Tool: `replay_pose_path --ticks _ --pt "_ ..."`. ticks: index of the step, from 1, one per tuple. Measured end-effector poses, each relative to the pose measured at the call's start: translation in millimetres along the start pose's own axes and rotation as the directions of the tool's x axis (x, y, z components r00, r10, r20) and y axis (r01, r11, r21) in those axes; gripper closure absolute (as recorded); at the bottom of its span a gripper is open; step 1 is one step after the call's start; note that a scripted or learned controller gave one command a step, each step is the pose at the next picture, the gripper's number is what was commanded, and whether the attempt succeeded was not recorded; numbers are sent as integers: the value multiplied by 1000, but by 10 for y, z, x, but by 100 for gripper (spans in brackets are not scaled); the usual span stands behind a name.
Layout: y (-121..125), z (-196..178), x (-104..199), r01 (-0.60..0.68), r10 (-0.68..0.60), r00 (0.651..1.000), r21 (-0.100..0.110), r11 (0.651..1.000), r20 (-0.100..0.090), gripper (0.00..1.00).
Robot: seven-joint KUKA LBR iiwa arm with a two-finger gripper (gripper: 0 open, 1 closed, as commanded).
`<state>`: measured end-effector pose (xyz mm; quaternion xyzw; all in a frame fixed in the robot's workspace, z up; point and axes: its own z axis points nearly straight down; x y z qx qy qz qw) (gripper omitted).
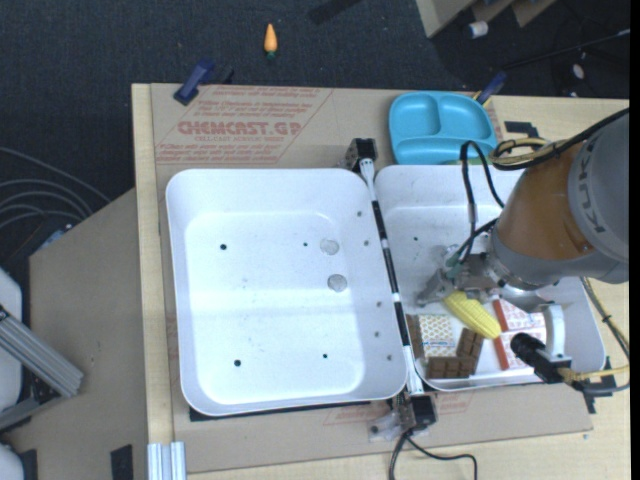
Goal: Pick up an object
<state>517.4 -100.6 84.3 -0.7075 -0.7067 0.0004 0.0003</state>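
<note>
gripper (452,280) over right bin (420,193) — beside yellow corn (473,314)

- Red print reading "CHEMCAST G P" (240,127), the last letters being hard to make out, is showing on the brown board (250,113) near its far-left corner, with smaller red lines above and below too fine to read.
- Dark letters that look like "KU" (609,218) are running along the grey arm (600,203).
</note>
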Motion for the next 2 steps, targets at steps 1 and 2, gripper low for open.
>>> replay_pose_path --ticks 1,2 --pt "1 -96 5 0 0 1000 -1 1000 0 100" --pt "163 -1177 725 2 -2 1000 -1 1000 -1 100"
